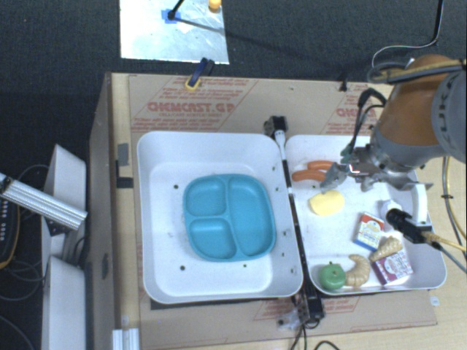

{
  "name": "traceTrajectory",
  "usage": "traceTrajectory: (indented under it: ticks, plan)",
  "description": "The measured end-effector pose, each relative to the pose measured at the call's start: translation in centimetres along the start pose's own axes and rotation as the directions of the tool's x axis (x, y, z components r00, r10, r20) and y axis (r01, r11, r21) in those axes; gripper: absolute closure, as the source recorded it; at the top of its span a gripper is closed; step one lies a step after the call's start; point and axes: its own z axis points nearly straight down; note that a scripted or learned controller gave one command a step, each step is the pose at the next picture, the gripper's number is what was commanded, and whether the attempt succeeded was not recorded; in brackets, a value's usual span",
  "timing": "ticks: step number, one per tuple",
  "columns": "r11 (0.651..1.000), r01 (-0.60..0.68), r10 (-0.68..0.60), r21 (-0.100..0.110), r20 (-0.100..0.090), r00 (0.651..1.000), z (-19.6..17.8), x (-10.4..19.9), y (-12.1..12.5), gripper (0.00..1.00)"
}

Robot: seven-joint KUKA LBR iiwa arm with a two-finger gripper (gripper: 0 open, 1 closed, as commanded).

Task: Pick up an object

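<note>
Blue divided tray [228,217] — left bin [157,159]

Left bin [157,195]: a divided tray [228,216] at its centre; right bin [430,268]: hot dog [312,171] at the rear, wedge [326,203] before it. Carton [369,232], packet [392,268], croissant [357,268] and apple [333,276] lie along the front right.

We see dark carpet floor [58,57] around the bench, up and left of the pincer [350,175]. A shiny grey sheet [171,31] lies on the floor far up-left of the pincer, with blue tape [171,16] and a small yellow ball [214,4] on it. Brown cardboard with red print [190,106] covers the bench top left of the pincer. White and metal frame parts [55,203] sit far left. Light is even, overhead.
</note>
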Motion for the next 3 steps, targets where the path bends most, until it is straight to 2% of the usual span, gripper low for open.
traceTrajectory:
  ticks: [1, 2, 3]
  plan:
    - [1.0, -0.002, 0.002, 0.001, 0.0, 1.0, 6.7, -3.4, 3.6, 0.0]
    - [1.0, 0.002, -0.002, -0.001, -0.001, 1.0, 7.7, -1.3, 9.6, 0.0]
    - [1.0, 0.001, -0.001, -0.019, 0.005, 1.0, 9.2, -1.7, 9.4, 0.0]
